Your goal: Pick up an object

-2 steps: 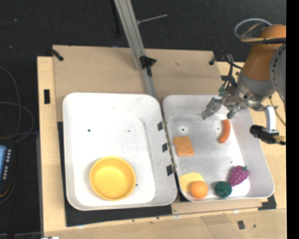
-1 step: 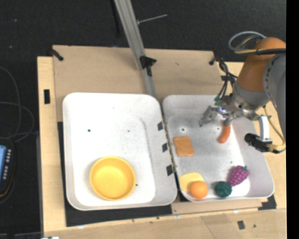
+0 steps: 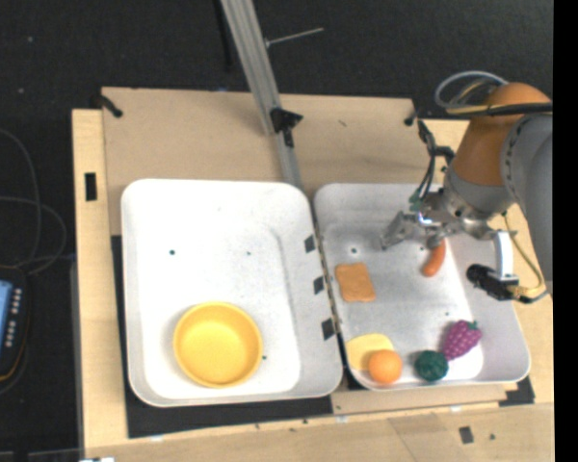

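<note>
- While the gripper (image 3: 426, 224) hangs over the right bin (image 3: 366, 210) near its 1 o'clock corner, an orange carrot-like piece (image 3: 433, 259) sits right under it, tilted; whether the claw grasps it or is released, cannot tell.
- Likely target: that carrot, closest to the tool.
- Tan bread slice (image 3: 354, 282) lies at the bin's 9 o'clock, well apart.
- Orange fruit (image 3: 384, 366), yellow piece (image 3: 366, 346), green item (image 3: 430, 365), purple grapes (image 3: 460, 338) crowd the 6 o'clock edge, not blocking.
- Yellow bowl (image 3: 218, 344) sits at 7 o'clock in the left bin (image 3: 212, 219).
</note>
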Tool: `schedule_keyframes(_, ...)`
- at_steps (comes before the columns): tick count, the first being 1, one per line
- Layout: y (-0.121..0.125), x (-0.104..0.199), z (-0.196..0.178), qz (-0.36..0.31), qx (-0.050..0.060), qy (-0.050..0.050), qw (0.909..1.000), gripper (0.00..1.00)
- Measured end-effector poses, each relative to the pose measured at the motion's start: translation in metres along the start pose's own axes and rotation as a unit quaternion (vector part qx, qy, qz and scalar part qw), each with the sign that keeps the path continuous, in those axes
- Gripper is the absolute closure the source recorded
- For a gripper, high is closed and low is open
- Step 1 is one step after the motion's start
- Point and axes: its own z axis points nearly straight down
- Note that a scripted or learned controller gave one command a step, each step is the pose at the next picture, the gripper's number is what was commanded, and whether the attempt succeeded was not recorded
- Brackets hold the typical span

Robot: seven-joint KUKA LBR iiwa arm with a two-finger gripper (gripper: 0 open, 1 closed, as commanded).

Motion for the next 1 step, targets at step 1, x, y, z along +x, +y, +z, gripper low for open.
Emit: schedule_keyframes(1,0.0014,-0.0008,-0.0131,0.000,-0.003,-0.001,1.0000,1.00)
